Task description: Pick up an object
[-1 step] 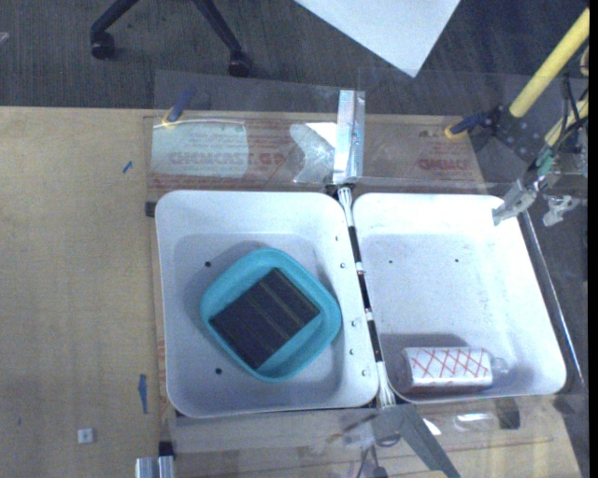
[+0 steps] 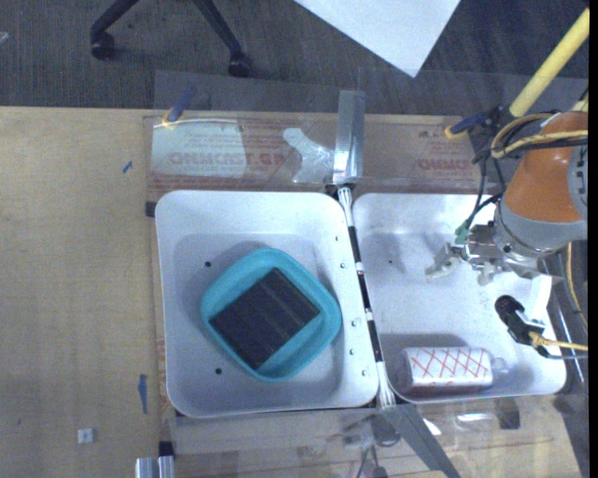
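Packet [image 2: 447, 366] | right bin [image 2: 411, 224] front | claw [image 2: 447, 265] above, apart

A robotics laboratory: a plywood bench [image 2: 75, 280] carries two white bins [image 2: 187, 224], a cabled robot arm [image 2: 547, 187] enters at right, and an office-chair base [image 2: 168, 28] stands on carpet, upper left.

Arm [image 2: 551, 187] cut by right edge — pincer [image 2: 447, 263] small, blurred; finger state unclear.
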